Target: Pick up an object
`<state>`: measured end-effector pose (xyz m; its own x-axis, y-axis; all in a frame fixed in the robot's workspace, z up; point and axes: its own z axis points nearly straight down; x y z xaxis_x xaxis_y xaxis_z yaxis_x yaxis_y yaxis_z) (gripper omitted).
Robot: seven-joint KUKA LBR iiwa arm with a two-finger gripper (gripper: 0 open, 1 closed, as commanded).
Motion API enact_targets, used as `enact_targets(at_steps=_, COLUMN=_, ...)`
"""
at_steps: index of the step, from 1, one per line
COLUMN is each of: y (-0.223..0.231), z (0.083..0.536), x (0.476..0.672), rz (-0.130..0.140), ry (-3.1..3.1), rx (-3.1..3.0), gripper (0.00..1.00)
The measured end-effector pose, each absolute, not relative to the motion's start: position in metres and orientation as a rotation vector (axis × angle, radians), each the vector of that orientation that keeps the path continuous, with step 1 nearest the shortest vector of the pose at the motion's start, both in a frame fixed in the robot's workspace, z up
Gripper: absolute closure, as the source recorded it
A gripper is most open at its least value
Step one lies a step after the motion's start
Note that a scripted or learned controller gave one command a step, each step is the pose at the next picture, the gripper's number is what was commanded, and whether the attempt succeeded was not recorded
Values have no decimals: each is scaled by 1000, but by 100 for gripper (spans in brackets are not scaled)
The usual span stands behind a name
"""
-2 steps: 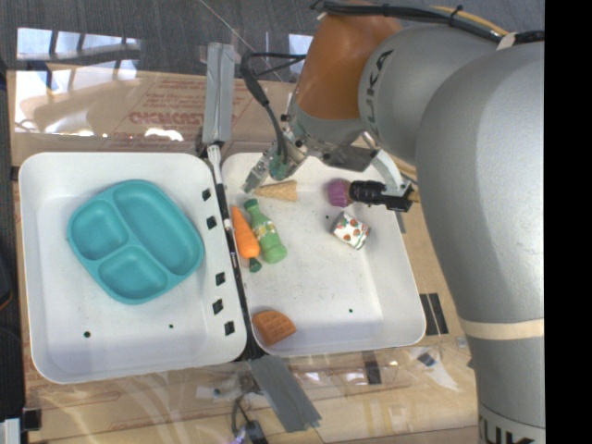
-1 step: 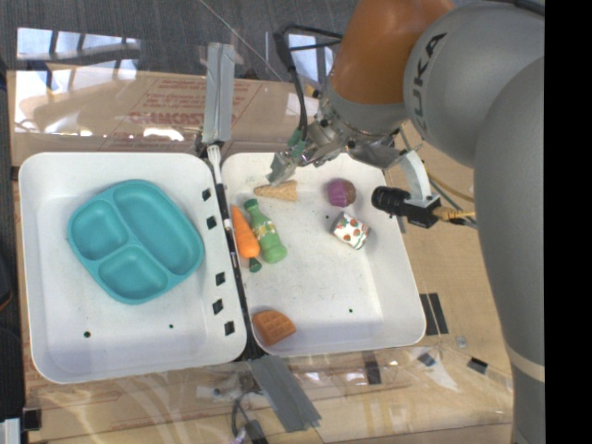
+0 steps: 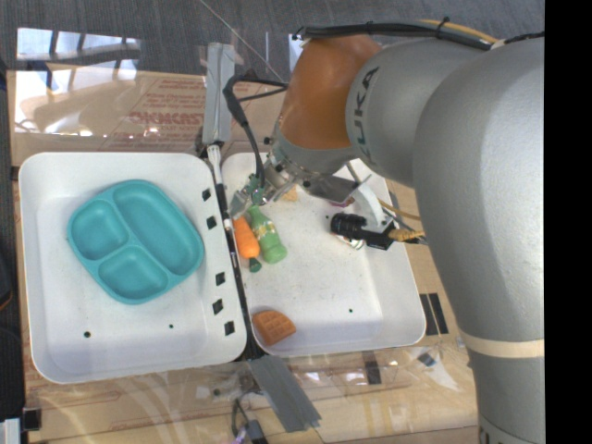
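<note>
In the right bin an orange carrot and a green bottle-shaped toy lie side by side near the left wall. A brown bread-like piece rests in that bin's front left corner. My gripper reaches down at the bin's back left, just above the upper ends of the carrot and the green toy. The arm's wrist hides the back part of the bin.
The left bin holds a teal divided plate. A divider with black clips runs between the two bins. The big grey arm covers the right side of the bench.
</note>
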<state>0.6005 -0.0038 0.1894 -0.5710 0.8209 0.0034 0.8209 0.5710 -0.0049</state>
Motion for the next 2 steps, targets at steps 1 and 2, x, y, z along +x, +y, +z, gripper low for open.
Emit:
enact_targets(at_steps=1, y=-67, z=255, x=585, rz=0, ry=-2663, rx=-1672, gripper=100)
enact_targets(at_steps=2, y=-16, z=189, x=531, rz=5, ry=-2733, rx=-1536, gripper=100)
